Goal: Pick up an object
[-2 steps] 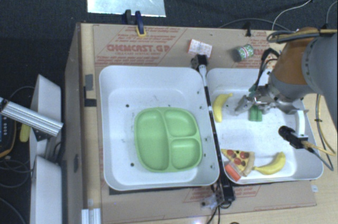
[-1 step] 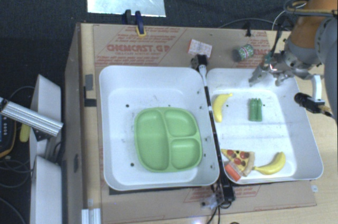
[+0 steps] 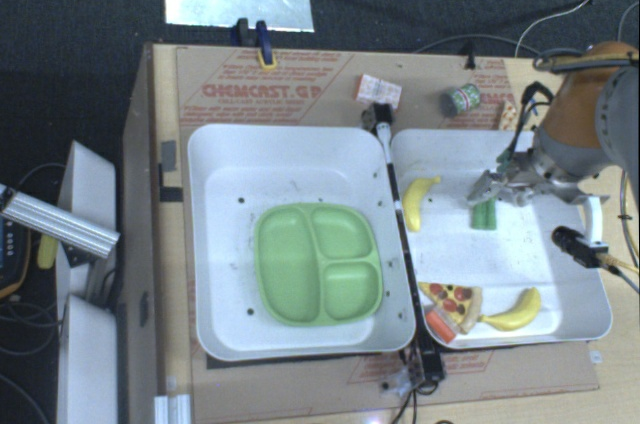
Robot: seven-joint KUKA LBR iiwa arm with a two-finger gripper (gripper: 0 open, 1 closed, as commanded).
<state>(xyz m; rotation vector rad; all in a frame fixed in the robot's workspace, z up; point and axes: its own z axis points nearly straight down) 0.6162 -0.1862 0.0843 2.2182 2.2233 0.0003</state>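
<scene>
Gripper: the gripper [image 3: 490, 197] sits low over the upper middle of the right bin [image 3: 575, 312], its grey fingers pointing toward the left of the view, clenched around the top of a green block [image 3: 484, 215].
Green block: a small upright green piece, its upper end between the fingers, its lower end showing just below them above the bin floor; whether it touches the floor cannot be told.
Arm: the grey arm [image 3: 600, 127] with its orange band reaches in from the right edge, above the bin's upper right corner.
Small banana: a yellow banana [image 3: 416, 200] lies near the right bin's left wall, left of the gripper and apart from it.
Large banana: a second yellow banana [image 3: 514, 310] lies near the bin's lower edge, well below the gripper.
Pizza slice: a toy pizza slice [image 3: 453, 300] lies in the lower left corner, just beside the large banana.
Left bin: the left bin [image 3: 225, 212] holds a green divided plate [image 3: 320, 262] with three compartments.
Bench: a small can [image 3: 463, 98] lies on the cardboard above the right bin.
</scene>
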